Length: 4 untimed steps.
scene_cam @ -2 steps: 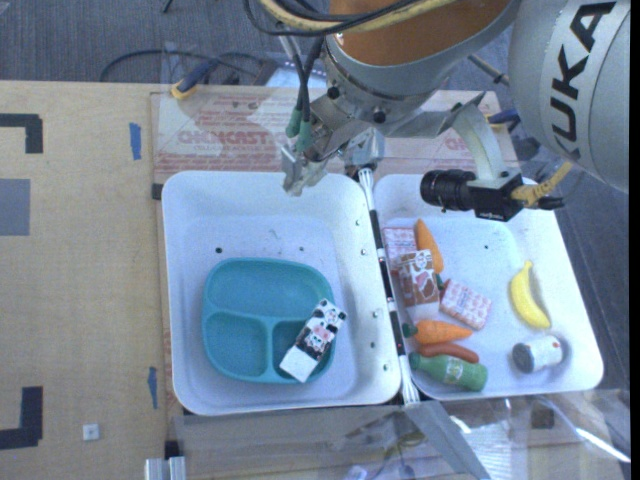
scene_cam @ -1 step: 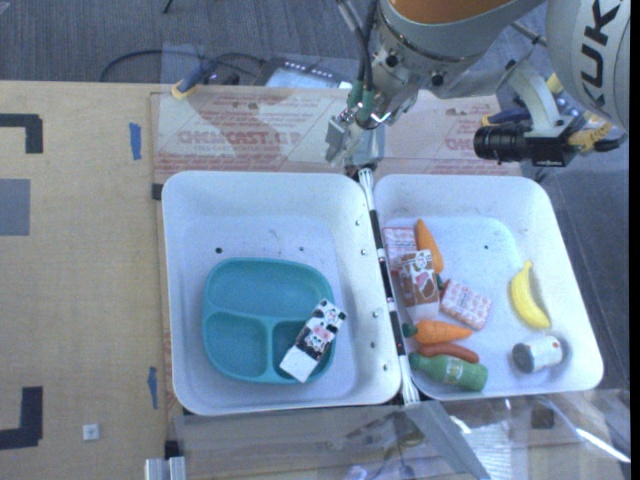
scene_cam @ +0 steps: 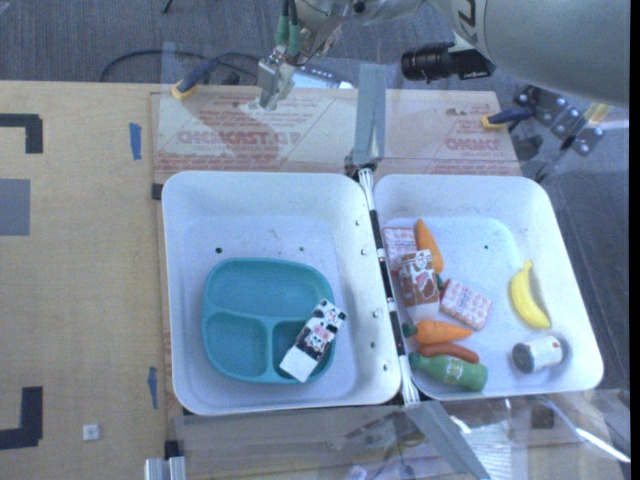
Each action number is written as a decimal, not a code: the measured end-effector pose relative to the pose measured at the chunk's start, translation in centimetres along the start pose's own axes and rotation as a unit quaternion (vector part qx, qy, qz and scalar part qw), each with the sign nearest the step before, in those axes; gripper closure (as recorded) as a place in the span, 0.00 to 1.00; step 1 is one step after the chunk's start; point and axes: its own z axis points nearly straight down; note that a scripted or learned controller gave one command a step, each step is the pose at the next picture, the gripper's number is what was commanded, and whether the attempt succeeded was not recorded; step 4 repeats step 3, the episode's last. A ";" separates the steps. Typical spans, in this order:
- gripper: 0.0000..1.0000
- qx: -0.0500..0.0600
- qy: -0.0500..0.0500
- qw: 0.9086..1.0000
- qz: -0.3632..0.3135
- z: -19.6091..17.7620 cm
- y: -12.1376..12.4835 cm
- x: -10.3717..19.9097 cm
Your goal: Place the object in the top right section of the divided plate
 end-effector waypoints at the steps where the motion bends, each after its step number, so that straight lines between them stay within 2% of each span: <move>1: 1.00 -0.001 0.000 1.000 0.000 -1.0 0.1 0.0; 4: 1.00 -0.004 -0.001 1.000 0.000 -2.9 0.2 -0.1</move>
